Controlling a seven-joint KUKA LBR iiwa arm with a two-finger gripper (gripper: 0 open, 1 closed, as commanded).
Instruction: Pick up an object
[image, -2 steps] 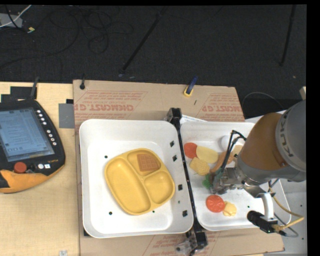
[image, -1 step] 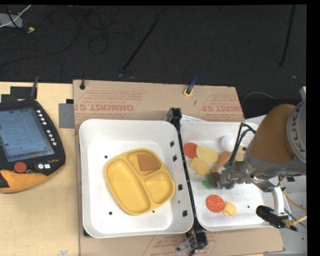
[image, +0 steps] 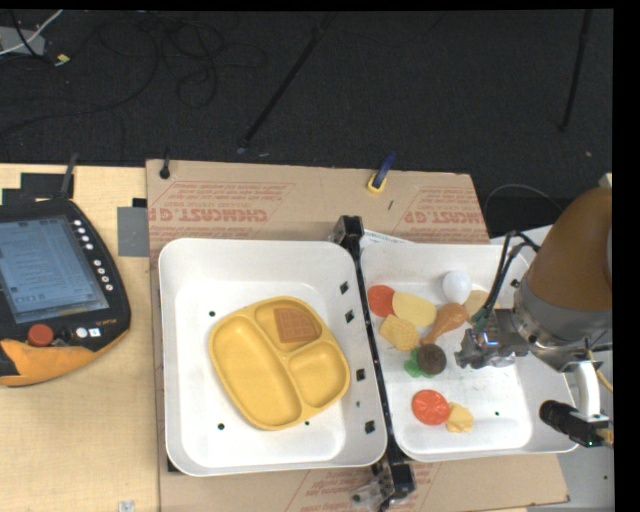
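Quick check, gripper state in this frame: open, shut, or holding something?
Two-finger gripper: cannot be told; it sits low over the right shallow white bin, beside the small dark brown round toy.

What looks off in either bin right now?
Nothing spilled or broken. The yellow divided tray lies askew in the left bin, holding one brown square piece. The toy foods are bunched in the right bin beside the gripper.
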